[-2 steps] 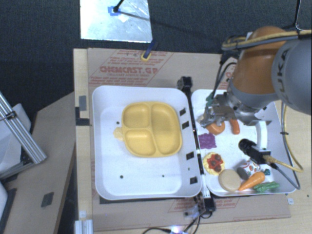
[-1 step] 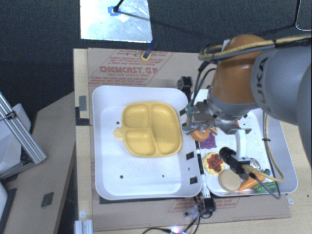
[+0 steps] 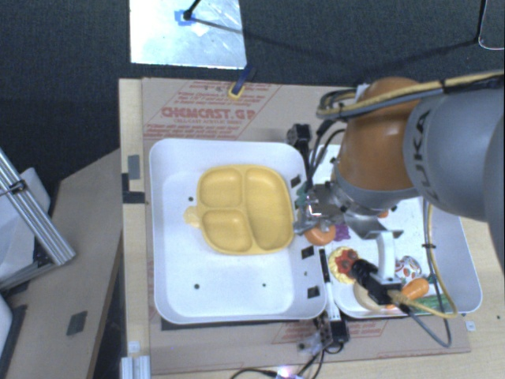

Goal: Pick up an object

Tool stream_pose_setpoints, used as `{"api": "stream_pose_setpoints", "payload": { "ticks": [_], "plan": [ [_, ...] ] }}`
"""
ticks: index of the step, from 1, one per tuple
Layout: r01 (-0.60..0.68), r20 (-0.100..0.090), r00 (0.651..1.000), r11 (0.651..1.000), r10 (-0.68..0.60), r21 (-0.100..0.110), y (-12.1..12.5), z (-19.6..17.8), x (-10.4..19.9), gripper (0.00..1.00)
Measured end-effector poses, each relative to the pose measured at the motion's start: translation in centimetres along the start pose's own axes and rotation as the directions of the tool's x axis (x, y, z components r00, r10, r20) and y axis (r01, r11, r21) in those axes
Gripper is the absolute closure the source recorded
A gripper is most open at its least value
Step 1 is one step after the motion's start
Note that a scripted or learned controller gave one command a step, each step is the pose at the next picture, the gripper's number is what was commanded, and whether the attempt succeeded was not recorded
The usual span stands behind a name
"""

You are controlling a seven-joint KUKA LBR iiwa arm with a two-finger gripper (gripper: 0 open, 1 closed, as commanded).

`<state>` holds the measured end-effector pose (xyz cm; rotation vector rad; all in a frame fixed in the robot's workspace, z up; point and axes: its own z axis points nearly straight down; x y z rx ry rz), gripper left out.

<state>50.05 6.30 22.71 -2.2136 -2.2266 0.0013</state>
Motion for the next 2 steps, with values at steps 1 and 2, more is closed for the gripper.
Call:
{"api": "stream_pose_setpoints", "payload": {
  "ticks": [1,2],
  "plan": [
    [-0.002,0.0,1.0,1.0,0.002,-0.001,-0.19,1.02,0.5,1.0],
    [-0.004,0.0,1.0,1.0,0.004,-0.004,-0.06,0.25,-0.01,1.0]
  ]
}}
